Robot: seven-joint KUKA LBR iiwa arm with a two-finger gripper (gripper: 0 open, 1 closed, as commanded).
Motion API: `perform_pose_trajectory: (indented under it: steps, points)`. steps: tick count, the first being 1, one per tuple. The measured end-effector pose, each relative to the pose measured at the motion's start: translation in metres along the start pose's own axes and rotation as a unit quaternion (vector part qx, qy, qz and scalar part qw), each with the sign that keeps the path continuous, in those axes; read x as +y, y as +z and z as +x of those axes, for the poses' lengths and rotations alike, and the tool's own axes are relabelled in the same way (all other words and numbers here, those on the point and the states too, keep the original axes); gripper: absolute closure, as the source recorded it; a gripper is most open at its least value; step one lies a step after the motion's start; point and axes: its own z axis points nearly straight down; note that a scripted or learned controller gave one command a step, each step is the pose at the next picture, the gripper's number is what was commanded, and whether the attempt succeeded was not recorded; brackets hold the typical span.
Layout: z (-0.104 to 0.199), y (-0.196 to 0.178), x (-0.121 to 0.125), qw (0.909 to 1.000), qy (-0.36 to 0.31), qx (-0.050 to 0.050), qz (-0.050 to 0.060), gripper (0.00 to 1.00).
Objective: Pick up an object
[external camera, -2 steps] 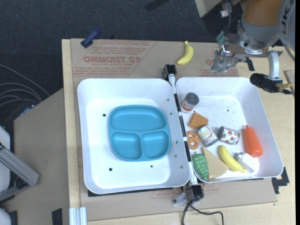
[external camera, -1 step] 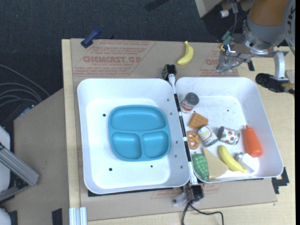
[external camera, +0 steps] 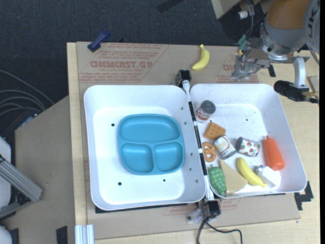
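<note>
Find the gripper (external camera: 246, 69) at upper right, hanging off the grey arm (external camera: 284, 14) above the cardboard bench (external camera: 127, 65), just beyond the far rim of the right bin (external camera: 284, 111) and well apart from anything in it. Cannot tell from this slanted view whether open or closed; too small and too cluttered against the cardboard. Nothing visibly carried. Look for the pickable things in the right bin, crowded toward its left and near side, probably just as tumbled there: 1 upright can (external camera: 205, 110) by the divider, a waffle (external camera: 215, 130) and pretzel (external camera: 208, 150) below it, 2 small tins (external camera: 224, 146) (external camera: 248, 146) on their sides, an orange bottle (external camera: 273, 153) near the right wall, a banana (external camera: 247, 171) leaning across a tan wedge (external camera: 232, 181), a green piece (external camera: 217, 179) in the near corner. Note a 2nd banana (external camera: 201, 59) outside both bins, on the bench left of the gripper. Count only a blue tray (external camera: 150, 143) in the left bin (external camera: 96, 136), likely too flat and broad to grasp. Judge the task as barely begun: calls for a swing inward over the right bin and a descent; the bottle, standing somewhat clear of its neighbours, seems the easiest target.
</note>
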Motion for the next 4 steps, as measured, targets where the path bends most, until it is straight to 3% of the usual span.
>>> perform_pose_trajectory:
  steps: [1,4]
  points:
    - [0.01,-0.004,0.0,1.0,0.0,0.0,-0.001,1.0]
    - [-0.007,-0.003,0.0,1.0,0.001,0.0,-0.001,1.0]
